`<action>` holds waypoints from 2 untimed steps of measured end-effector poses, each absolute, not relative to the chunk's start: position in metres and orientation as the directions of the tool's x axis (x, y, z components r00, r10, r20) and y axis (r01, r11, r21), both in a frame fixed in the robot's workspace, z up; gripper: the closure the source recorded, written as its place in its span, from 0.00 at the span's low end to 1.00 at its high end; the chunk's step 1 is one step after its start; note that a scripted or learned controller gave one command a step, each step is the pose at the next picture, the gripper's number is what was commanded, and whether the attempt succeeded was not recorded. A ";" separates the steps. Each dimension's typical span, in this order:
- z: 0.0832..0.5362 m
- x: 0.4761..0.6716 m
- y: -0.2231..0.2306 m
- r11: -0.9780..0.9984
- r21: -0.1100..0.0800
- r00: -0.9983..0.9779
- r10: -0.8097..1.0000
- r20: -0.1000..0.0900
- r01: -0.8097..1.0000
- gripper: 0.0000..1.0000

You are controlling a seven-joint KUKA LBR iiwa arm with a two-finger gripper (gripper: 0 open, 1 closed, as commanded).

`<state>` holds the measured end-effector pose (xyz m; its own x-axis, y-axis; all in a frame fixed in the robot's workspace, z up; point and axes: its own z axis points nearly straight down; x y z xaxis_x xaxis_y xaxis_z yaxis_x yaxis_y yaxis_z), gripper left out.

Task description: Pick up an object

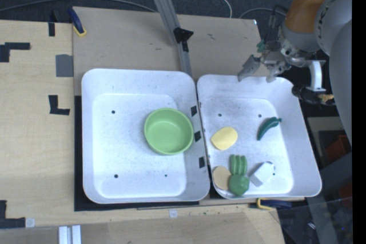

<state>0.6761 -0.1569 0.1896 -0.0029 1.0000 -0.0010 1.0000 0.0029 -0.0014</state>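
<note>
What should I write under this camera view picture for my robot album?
Robot gripper hovers over right bin of toy food; green bowl sits left.

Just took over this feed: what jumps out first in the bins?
The green bowl sits alone in the left bin. The right bin holds a yellow piece, a dark green pepper and a green toy at its near edge. The pincer hovers above the right bin's far rim.
</note>
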 end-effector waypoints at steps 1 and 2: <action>0.190 0.676 -0.157 0.003 -0.002 -0.003 1.000 -0.002 1.000 0.00; 0.137 0.674 -0.167 0.001 -0.007 -0.001 1.000 -0.001 1.000 0.00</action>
<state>0.6736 -0.1666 0.1375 -0.0006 1.0000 -0.0009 1.0000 0.0006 -0.0067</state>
